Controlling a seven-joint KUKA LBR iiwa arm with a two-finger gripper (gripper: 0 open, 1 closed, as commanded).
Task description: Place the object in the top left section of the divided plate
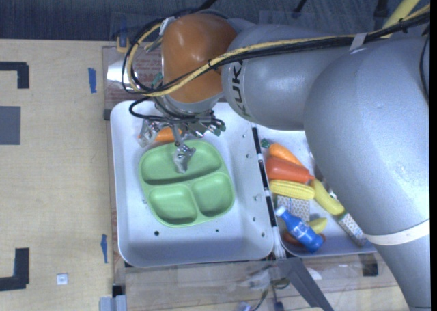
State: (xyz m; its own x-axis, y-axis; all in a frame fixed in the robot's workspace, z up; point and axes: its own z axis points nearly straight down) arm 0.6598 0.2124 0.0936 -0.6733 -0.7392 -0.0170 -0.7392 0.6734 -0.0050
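Observation:
A green divided plate (186,183) lies in the left white bin (136,234). It has one long section at the top and two smaller ones below. My gripper (182,156) hangs over the long top section, its metal fingers pointing down onto the green surface. An orange object (162,135), carrot-like, peeks out just past the plate's upper left rim, under the gripper's body. Most of it is hidden by the wrist, and I cannot tell if it touches the plate.
The right bin (270,166) holds a pile of toy food: an orange carrot (285,159), a corn cob (292,190), a yellow banana (328,200), a blue bottle (300,229). The big grey arm covers the upper right.

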